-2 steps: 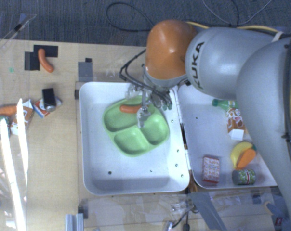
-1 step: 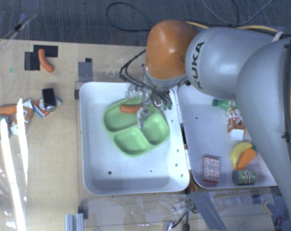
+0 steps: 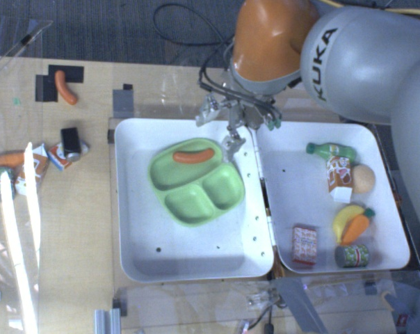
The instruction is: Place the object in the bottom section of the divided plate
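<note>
Gripper (image 3: 232,142) above green divided plate (image 3: 196,181), left bin (image 3: 133,207).
Jaws: cannot tell whether apart or together; nothing seen between them. Sausage (image 3: 193,156): orange-red, lying flat in the plate's upper, long section.

A green bottle (image 3: 329,149), carton (image 3: 340,175), egg (image 3: 364,179), banana (image 3: 347,218), carrot (image 3: 356,228), can (image 3: 352,256) and red box (image 3: 304,245) are seen along the right bin's (image 3: 293,186) right and near edges.

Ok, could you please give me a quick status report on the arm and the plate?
Gripper above green divided plastic plate's upper right rim. Orange-red sausage lying in plate's top section. Both lower sections bare.
</note>
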Available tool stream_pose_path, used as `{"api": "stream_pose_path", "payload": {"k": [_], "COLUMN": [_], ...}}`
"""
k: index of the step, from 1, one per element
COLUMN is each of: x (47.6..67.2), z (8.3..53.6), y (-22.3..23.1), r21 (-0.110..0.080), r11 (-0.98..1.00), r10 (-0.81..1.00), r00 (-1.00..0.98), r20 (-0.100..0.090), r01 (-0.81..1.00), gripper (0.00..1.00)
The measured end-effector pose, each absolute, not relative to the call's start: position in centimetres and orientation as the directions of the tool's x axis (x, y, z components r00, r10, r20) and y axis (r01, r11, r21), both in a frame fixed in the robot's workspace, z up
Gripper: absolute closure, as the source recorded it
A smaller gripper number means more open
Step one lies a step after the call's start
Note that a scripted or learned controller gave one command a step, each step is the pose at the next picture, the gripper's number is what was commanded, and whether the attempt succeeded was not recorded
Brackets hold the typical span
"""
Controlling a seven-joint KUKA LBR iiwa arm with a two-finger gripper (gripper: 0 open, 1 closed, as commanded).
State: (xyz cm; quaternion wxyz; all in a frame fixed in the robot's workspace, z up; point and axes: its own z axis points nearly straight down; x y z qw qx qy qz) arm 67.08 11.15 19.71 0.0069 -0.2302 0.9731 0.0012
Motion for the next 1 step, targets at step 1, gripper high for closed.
{"api": "stream_pose_path", "payload": {"k": [1], "x": [67.07], "z": [19.7], "y": [11.15], "r21": [0.0], "r11": [0.895], "r10": [-0.447], "r00": [-0.894], "r20": [-0.014], "r01": [-0.447], "gripper": [0.0]}}
